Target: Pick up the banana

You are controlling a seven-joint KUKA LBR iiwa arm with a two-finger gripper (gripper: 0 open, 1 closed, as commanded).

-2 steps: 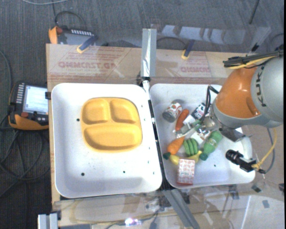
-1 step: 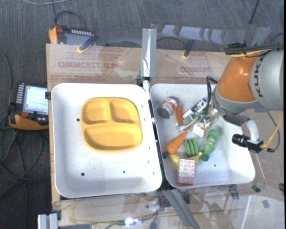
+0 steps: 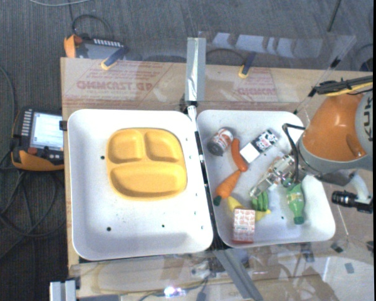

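White plastic makes up the two shallow bins: your left bin (image 3: 81,231) carries a yellow three-compartment tray (image 3: 147,162), and your right bin (image 3: 313,231) holds the clutter you must work in. Above that right bin hangs the grey arm with its orange band (image 3: 335,133), and its metal two-finger gripper (image 3: 272,177) sits low among the objects, just above the green items; you cannot tell from this angle how far apart its jaws stand or whether anything lies between them. Around it lie an orange carrot (image 3: 229,184), a reddish sausage-shaped piece (image 3: 239,155), a small red-and-silver can (image 3: 220,140), a green plastic bottle (image 3: 295,204) and a red-patterned white carton (image 3: 244,224). The small yellow banana (image 3: 237,204) shows only as a sliver near the bin's front, touching the carrot's lower end and largely hidden beside a green leafy piece (image 3: 260,201). Its long axis seems to run roughly left to right across the view, though which end is the stem is too small to read. You would do well to set the fingers across that axis, clear of the carrot, before closing.
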